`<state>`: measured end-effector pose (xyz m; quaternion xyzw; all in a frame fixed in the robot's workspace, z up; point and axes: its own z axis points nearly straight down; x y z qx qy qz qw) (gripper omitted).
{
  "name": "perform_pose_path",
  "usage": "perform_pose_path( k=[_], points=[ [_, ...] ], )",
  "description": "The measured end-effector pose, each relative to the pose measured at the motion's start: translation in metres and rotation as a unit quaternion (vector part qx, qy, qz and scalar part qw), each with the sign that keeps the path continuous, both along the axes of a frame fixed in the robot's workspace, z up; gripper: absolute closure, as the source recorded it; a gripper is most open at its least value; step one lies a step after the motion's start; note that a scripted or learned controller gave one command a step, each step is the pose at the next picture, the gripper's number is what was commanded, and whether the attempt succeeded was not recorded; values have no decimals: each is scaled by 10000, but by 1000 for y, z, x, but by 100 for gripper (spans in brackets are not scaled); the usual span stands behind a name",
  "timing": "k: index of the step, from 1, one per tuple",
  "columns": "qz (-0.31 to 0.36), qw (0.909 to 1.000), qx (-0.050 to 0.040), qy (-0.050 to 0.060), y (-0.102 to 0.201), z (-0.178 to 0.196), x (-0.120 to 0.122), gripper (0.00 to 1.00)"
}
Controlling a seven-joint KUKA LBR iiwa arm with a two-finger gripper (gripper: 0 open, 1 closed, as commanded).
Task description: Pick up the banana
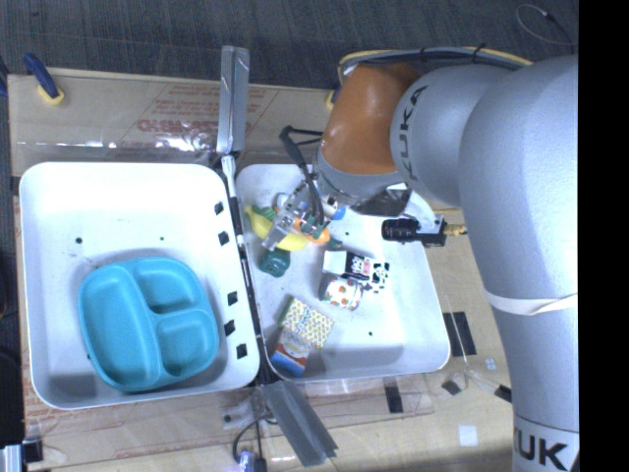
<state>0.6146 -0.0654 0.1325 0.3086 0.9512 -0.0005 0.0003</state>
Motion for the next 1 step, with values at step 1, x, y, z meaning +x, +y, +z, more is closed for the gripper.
perform_pose_path(
  k=[1],
  points=[
    [770,9970,3,-8,27,60,21,100]
  ],
)
